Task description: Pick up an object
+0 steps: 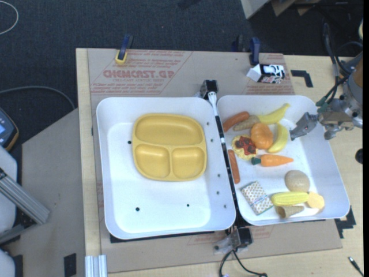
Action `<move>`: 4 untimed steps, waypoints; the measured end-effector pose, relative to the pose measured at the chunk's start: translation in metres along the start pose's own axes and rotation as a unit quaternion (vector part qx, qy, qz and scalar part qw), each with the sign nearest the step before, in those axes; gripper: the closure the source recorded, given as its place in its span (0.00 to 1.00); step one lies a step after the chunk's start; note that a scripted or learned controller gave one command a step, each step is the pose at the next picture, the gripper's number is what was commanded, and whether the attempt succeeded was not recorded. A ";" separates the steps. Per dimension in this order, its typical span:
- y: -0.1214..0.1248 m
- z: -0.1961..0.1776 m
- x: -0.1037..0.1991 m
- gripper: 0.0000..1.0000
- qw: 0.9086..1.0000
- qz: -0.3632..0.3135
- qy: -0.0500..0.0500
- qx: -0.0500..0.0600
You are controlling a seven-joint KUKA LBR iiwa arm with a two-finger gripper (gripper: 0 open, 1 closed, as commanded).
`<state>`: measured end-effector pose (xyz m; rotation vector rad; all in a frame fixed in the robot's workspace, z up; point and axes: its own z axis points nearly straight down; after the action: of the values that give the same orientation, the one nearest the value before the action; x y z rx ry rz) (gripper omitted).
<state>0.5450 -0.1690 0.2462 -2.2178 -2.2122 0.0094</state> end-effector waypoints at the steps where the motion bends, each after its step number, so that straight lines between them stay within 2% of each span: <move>1: 0.002 -0.006 0.000 0.00 1.000 -0.001 -0.001 -0.006; 2: 0.004 0.054 0.009 0.00 1.000 -0.001 0.000 -0.001; 4: 0.003 0.142 0.007 0.00 1.000 -0.001 0.000 -0.002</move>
<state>0.5467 -0.1618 0.1040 -2.2177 -2.2163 0.0034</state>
